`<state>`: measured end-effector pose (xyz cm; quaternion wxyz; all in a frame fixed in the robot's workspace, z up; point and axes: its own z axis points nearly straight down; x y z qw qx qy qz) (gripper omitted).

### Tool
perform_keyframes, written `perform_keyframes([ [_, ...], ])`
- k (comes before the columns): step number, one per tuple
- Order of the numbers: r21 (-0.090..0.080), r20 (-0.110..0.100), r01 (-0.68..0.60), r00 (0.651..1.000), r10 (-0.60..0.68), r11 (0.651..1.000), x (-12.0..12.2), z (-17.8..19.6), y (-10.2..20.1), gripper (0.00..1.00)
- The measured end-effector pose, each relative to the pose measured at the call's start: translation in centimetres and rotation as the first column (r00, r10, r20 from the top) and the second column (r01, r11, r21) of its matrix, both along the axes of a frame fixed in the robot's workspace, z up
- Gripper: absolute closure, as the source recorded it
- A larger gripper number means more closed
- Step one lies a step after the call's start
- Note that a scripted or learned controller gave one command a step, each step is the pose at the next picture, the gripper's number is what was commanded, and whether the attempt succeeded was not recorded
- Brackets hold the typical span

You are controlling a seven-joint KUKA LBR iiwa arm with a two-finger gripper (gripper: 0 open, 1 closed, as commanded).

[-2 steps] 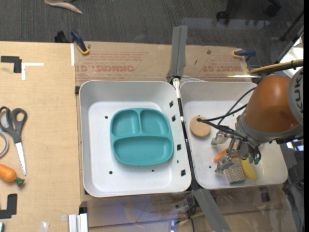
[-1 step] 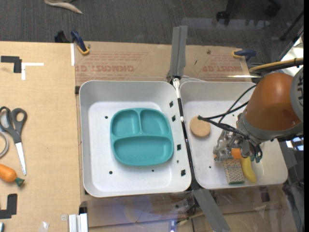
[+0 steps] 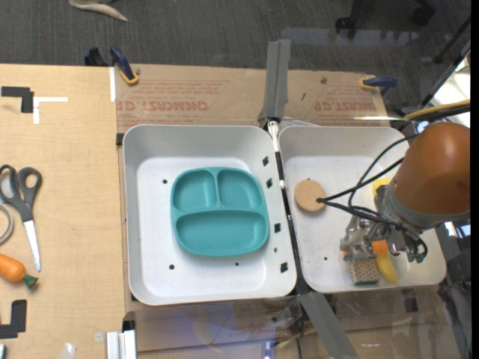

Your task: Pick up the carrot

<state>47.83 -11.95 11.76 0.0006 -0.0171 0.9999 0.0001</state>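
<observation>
End effector (image 3: pixel 368 247): lowered in the right bin (image 3: pixel 337 275); finger state could not be told.
Carrot (image 3: pixel 12 268): lain on the surface (image 3: pixel 60 200), left of both bins.

This is a robotics lab or test workshop. Left of the gripper (image 3: pixel 368 247), two shallow white bins (image 3: pixel 142 223) sit side by side on a plywood bench (image 3: pixel 60 200) marked with black tape corners. Beyond the gripper, clamps (image 3: pixel 124 66) pin cardboard (image 3: pixel 194 99) to the bench, and grey office carpet (image 3: pixel 209 13) with a chair base (image 3: pixel 382 6) lies further back.
</observation>
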Motion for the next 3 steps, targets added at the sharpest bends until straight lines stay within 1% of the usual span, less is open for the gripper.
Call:
perform_keyframes([
  [1,-0.001,0.004,-0.033,0.999,0.033,0.999,0.8,19.2,-1.2,1.00],
  [2,0.000,0.002,-0.413,0.911,0.413,0.911,6.6,15.0,1.1,1.00],
  [3,0.000,0.002,-0.788,0.616,0.788,0.616,2.9,14.3,-2.7,1.00],
])
